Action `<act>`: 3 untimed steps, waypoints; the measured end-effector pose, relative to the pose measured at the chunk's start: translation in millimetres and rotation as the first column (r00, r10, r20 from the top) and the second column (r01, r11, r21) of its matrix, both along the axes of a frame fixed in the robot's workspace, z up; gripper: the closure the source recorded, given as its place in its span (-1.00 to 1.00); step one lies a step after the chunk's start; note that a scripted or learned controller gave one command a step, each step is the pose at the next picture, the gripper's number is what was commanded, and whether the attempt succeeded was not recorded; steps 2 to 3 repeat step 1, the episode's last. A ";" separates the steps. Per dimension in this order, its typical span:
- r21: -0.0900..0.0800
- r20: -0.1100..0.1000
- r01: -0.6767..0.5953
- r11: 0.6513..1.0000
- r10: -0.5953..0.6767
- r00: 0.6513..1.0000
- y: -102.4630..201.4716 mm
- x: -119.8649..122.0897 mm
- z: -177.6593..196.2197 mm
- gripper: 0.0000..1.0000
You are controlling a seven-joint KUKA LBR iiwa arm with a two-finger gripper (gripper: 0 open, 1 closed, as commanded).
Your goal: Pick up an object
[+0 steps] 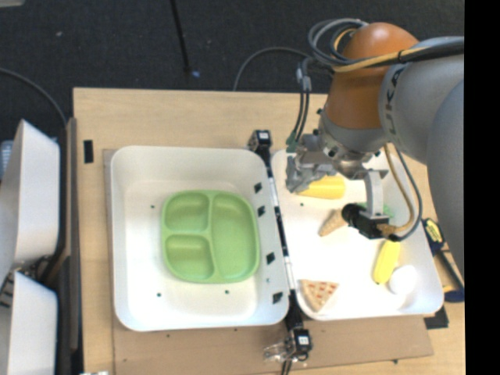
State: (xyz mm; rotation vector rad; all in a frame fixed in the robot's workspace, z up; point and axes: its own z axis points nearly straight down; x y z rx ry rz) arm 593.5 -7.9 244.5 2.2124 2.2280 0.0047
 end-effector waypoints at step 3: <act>0.001 -0.001 -0.002 1.000 0.002 1.000 57.3 11.6 7.8 1.00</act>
